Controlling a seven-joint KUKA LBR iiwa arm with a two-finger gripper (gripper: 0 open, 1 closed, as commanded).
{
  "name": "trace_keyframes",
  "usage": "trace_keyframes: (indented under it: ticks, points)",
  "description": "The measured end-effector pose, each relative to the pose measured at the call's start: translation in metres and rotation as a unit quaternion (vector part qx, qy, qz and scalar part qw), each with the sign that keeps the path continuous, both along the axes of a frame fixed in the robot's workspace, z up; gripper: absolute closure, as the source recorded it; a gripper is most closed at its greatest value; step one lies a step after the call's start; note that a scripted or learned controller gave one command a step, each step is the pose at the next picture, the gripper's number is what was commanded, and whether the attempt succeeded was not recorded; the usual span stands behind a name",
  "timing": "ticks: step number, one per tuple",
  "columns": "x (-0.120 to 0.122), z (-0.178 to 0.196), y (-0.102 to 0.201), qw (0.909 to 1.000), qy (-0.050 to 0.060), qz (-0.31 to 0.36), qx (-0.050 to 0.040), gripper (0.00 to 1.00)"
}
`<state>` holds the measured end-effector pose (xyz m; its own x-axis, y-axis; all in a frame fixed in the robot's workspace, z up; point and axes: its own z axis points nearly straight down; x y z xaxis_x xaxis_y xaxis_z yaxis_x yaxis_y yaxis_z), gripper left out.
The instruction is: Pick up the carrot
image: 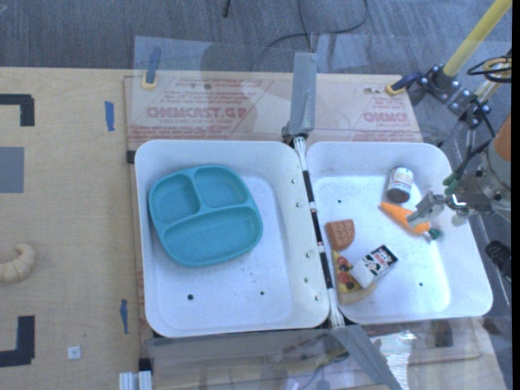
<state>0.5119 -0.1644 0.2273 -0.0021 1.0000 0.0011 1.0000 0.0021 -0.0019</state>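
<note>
Approach step, grasp not confirmed. Carrot [404, 217] lying in right bin [463, 299], below small jar [399, 184]. Gripper [429, 214] at carrot's right end; finger spread impossible to tell. Next: settle astride carrot, squeeze, lift straight.
</note>
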Motion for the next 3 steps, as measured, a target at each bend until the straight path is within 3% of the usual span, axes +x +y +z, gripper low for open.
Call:
trace_keyframes:
  ticks: [1, 2, 3]
  points:
    - [0.061, -0.054, -0.037, 0.9989, -0.002, -0.047, -0.001, 0.0]
    - [0.055, -0.132, -0.043, 0.9981, -0.003, 0.061, -0.0009, 0.0]
    - [0.055, -0.121, -0.046, 0.9983, -0.004, 0.058, -0.0016, 1.0]
